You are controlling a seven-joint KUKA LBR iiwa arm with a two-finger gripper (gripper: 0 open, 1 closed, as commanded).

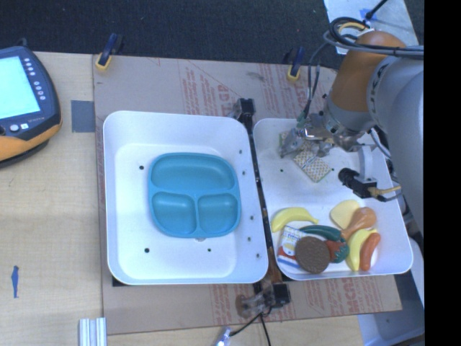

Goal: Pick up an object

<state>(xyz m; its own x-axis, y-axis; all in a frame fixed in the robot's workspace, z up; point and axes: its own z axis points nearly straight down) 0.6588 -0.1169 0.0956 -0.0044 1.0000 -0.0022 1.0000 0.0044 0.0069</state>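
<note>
Well, your gripper [301, 141] hangs just above the checkered cracker [314, 167], grip impossible to tell; toy foods [325, 242] crowd lower right.

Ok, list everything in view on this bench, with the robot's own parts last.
left bin: 1, white, on the cardboard
right bin: 1, white, beside the left bin
plate: 1, blue, in the left bin
banana: 1, yellow, right bin
disc: 1, brown, right bin's near end
other toy food: pile, yellow, orange, green, beside the disc
waffle: 1, tan, just below the gripper
controller: 1, grey-orange, far left
clamps: 2, blue, cardboard's far edge
arm: 1, grey-orange, from right
gripper: 1, over right bin's far end
</note>
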